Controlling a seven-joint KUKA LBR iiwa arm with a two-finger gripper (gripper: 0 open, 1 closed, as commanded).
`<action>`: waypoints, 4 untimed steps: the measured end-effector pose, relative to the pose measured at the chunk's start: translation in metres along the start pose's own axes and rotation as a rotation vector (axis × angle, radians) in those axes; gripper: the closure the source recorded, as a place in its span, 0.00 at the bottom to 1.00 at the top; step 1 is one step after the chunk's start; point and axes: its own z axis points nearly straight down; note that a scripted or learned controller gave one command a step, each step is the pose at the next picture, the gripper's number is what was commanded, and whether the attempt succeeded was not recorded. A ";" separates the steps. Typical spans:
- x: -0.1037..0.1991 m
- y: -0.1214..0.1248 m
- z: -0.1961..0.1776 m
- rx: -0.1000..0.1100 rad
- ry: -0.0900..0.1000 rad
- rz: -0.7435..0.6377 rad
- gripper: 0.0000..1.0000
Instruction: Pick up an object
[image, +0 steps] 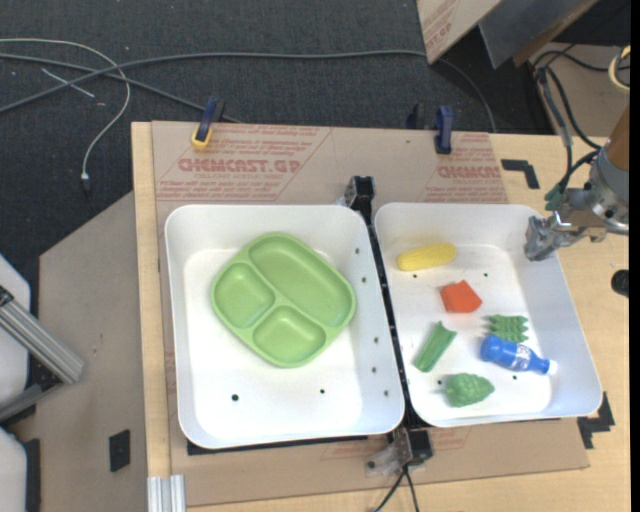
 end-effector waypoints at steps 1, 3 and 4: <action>0.000 0.003 0.059 0.001 0.000 0.001 0.00; 0.002 0.011 0.144 0.004 0.001 0.000 0.00; 0.001 0.012 0.131 -0.002 0.000 0.000 1.00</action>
